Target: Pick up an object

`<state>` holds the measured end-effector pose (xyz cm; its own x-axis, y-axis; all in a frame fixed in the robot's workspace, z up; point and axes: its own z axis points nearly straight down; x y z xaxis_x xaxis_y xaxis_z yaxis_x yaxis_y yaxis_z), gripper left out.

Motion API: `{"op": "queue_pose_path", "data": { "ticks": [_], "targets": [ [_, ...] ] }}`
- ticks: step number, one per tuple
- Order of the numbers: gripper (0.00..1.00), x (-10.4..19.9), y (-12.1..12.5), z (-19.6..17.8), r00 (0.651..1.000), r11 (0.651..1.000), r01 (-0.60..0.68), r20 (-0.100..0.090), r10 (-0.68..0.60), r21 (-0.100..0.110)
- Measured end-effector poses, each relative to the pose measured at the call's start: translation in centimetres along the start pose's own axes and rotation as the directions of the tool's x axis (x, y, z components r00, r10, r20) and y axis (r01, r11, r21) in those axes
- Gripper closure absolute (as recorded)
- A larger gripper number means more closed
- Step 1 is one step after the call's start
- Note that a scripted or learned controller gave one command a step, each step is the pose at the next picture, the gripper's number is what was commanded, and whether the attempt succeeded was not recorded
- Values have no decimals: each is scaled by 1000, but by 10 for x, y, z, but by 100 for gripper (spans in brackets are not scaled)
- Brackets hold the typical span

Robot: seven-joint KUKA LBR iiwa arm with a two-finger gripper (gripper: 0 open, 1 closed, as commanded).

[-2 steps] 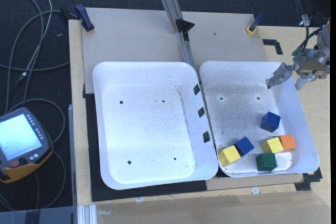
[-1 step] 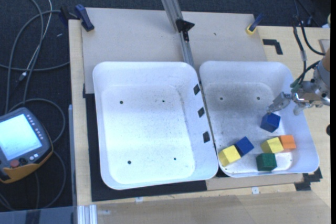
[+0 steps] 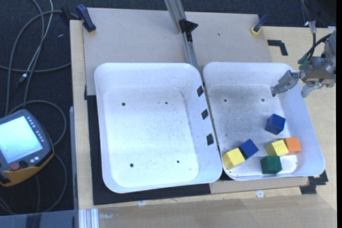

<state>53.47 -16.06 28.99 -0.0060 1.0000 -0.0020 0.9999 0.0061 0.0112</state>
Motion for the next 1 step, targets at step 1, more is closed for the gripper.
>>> {"op": "queue_pose_path", "data": {
  "ticks": [1],
  "targets": [
    [0, -44, -13, 110, 1000, 1000, -9, -5, 9, 21]
  ]
}}
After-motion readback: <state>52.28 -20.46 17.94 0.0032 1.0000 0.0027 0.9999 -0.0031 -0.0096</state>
